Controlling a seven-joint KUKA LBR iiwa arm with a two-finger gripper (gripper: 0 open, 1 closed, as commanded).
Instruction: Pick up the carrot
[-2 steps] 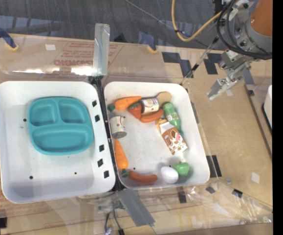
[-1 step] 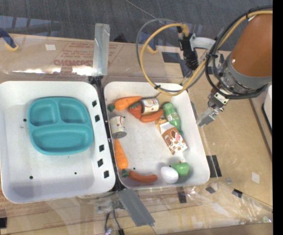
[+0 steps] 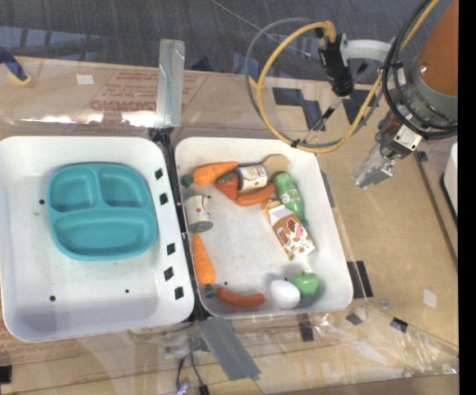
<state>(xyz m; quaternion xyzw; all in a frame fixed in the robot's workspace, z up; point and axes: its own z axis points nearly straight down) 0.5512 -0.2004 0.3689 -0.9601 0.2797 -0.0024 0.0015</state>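
Note:
Two carrots lie in the right bin (image 3: 332,220). One carrot (image 3: 211,173) rests in the far left corner, its green top pointing left. The other carrot (image 3: 201,258) lies along the left wall, its tip pointing away from me. My gripper (image 3: 375,168) hangs outside the bin, above the cardboard to the right of the bin's far right corner. It is well apart from both carrots and I see nothing in it.
The right bin also holds a small can (image 3: 198,212), a red pepper (image 3: 252,194), a green bottle (image 3: 288,192), a snack box (image 3: 292,231), a sausage (image 3: 238,298), a white egg (image 3: 284,293) and a green piece (image 3: 307,284). A teal divided plate (image 3: 100,210) lies in the left bin (image 3: 24,303). Yellow and black cables (image 3: 303,89) loop behind the bins.

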